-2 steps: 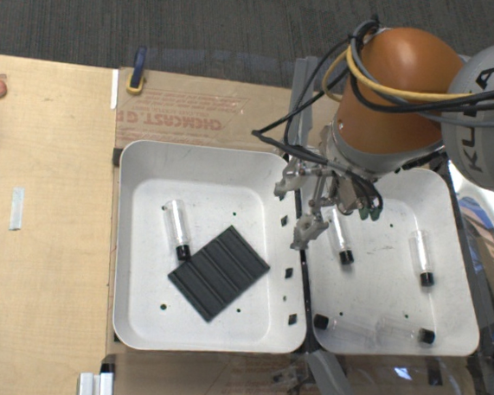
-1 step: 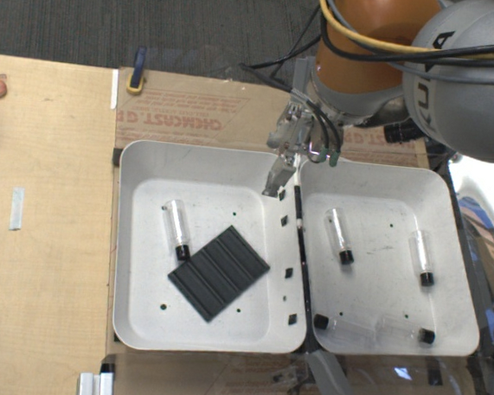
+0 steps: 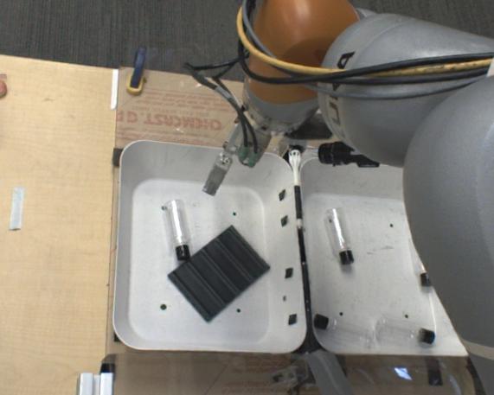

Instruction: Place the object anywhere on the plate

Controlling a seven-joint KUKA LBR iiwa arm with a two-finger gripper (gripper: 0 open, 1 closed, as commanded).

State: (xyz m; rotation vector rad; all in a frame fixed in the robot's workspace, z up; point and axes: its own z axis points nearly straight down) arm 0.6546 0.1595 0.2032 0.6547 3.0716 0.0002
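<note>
The gripper (image 3: 215,181) is seen hanging over the upper part of the left bin (image 3: 132,311), below the arm's orange band (image 3: 298,32). Whether it is parted or closed cannot be made out, and nothing is seen held in it. In the left bin a clear tube (image 3: 175,227) with a black cap lies on the floor, left of centre, with its cap towards the near side. A black ribbed plate (image 3: 219,272) lies flat and turned at an angle just beside it, to the right and nearer the camera. The tube's cap is close to the plate's upper left edge; whether the two touch cannot be told. The gripper is set apart from both, above and to the right of the tube. In the right bin (image 3: 363,347) a second tube (image 3: 339,236) lies near the middle, and a third tube (image 3: 399,334) lies along the near wall. A strip of printed cardboard (image 3: 177,116) is seen behind the left bin, with a blue clamp (image 3: 138,69) at its left corner.
</note>
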